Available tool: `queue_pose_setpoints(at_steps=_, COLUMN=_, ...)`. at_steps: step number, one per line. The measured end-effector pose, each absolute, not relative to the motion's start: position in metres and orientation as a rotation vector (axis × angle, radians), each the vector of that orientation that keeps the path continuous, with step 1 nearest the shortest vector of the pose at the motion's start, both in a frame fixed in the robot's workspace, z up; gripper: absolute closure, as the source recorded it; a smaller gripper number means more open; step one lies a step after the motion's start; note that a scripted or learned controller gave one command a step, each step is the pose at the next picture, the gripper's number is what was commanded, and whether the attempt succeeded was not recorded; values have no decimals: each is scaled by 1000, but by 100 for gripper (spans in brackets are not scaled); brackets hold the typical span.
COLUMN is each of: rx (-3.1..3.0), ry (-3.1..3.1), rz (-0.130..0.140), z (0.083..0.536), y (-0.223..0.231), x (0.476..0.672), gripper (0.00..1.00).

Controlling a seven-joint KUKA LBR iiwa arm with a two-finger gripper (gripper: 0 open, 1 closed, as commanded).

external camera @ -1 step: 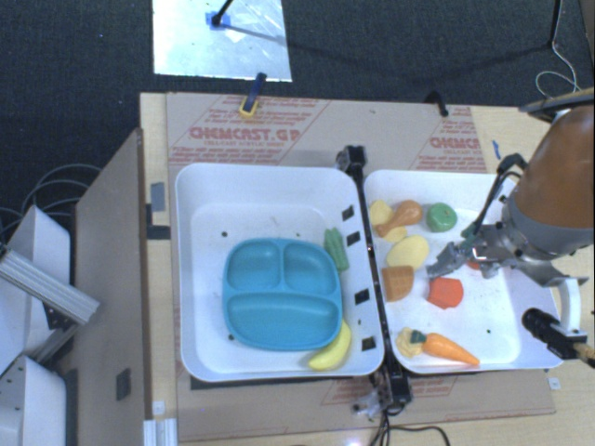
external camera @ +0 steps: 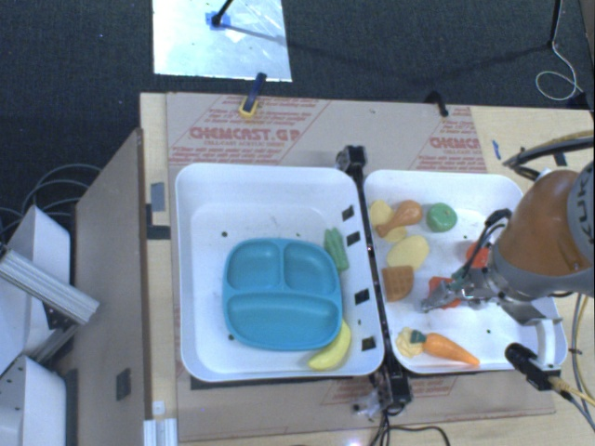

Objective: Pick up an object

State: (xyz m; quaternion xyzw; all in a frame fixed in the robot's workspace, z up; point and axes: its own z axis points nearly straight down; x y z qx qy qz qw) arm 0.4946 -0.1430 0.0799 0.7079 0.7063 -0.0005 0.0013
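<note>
White shallow plastic right bin [external camera: 507, 191] sits under the pincer [external camera: 437, 297], low over its floor. Fingers: can't tell how open, nothing visibly held. Likeliest target, judging by reach: tan wedge toy [external camera: 397, 282], just camera-left of the tips. Orange plastic carrot [external camera: 444, 347] lies below, long axis roughly left-right. Tight room.

Bench [external camera: 279, 124], two white bins [external camera: 209, 193], perhaps cardboard-lined

floor [external camera: 74, 54]: dark carpet | reflective sheet [external camera: 221, 24]: at 12 o'clock on floor | bench [external camera: 158, 249]: tan wood | cables [external camera: 558, 72]: at 2 o'clock
</note>
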Motion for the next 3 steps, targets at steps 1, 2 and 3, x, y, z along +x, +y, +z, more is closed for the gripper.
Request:
queue_pose_setpoints(at_steps=1, rx=2218, ry=2219, rz=4, z=95, y=-141, x=497, gripper=100)
queue_pose_setpoints(at_steps=2, rx=2218, ry=2219, rz=4, z=95, y=-141, x=496, gripper=0)
queue_pose_setpoints(at_steps=3, rx=2202, ry=2225, rz=4, z=87, y=-86, x=583, gripper=0)
